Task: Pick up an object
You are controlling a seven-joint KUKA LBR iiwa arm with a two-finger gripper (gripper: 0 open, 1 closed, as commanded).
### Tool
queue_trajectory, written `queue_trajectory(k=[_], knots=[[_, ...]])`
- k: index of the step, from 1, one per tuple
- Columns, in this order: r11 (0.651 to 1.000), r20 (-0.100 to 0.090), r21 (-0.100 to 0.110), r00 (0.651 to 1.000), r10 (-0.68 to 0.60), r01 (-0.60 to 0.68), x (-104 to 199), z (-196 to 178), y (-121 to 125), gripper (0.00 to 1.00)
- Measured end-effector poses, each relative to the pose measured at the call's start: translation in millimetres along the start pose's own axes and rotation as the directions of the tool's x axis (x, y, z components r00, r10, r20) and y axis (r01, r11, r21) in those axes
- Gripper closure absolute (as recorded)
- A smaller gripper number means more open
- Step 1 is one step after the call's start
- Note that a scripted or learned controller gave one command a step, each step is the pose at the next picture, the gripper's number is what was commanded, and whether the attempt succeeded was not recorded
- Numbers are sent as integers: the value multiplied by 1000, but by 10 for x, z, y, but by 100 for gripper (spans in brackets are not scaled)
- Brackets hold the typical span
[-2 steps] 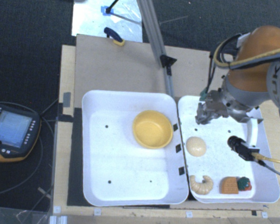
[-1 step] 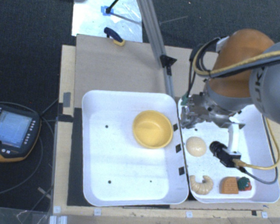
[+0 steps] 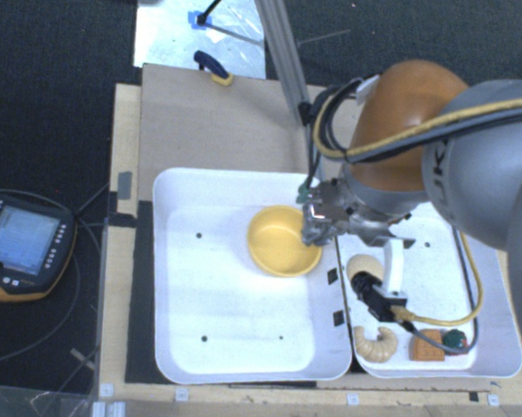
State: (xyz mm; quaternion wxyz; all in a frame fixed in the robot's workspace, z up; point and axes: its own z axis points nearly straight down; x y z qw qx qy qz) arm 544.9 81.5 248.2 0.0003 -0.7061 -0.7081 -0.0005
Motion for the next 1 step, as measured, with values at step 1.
queue_trajectory(k=[1], knots=[[1000, 1, -1, 1000, 3, -3, -15, -1, 2, 0]])
